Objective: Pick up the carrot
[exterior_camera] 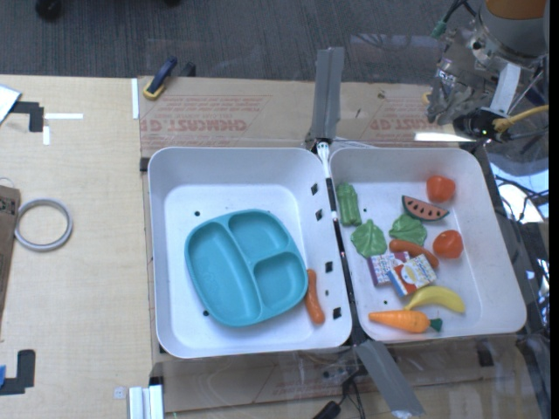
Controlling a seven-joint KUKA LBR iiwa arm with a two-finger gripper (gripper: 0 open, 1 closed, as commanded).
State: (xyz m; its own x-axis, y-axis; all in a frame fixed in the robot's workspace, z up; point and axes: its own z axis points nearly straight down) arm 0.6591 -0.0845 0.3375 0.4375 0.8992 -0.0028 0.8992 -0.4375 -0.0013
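Carrot (404, 320) lies flat at the near edge of the right bin (498, 260), green stub pointing right, banana (437, 299) just beside it. Smooth, tapered plastic; it may roll or squirt out of a pinch. The crowding banana and small carton (410, 273) risk a wrong pick. A similar orange piece (314, 297) sits beside the teal plate (244, 267) in the left bin (166, 260). Farthest back, the gripper (450, 94) hangs above the right bin's rear corner, well apart from the carrot; its opening I cannot tell.

Grey arm with orange band at upper right, gripper (450, 103) hanging low, wrist cabled
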